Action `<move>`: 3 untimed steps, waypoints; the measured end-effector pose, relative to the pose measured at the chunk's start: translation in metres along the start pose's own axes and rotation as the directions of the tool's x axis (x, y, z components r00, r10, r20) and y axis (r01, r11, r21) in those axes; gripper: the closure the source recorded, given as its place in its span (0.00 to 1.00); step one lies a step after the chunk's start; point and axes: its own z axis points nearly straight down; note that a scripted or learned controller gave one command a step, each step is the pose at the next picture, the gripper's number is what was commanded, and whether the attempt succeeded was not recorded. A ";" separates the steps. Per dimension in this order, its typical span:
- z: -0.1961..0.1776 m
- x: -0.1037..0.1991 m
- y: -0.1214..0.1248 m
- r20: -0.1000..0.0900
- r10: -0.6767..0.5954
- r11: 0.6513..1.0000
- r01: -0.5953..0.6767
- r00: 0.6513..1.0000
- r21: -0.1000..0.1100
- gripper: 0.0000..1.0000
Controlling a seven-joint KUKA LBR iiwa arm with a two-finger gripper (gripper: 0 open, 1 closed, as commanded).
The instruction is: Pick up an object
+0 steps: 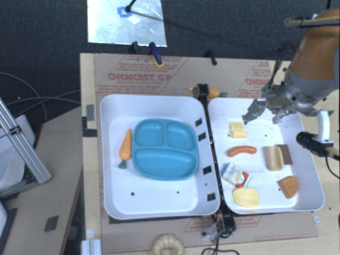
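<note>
Red "CHEMCAST GP" print on the board [139,74] (we read it behind the bins); gripper [268,109] above the cheese [237,129], jaws open, holding nothing.

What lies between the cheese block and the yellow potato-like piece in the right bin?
In the camera view, between the cheese block and the yellow piece lie the sausage and a small printed packet.
</note>
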 end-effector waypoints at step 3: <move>0.095 -0.007 -0.002 0.001 0.000 1.000 0.000 1.000 -0.010 0.00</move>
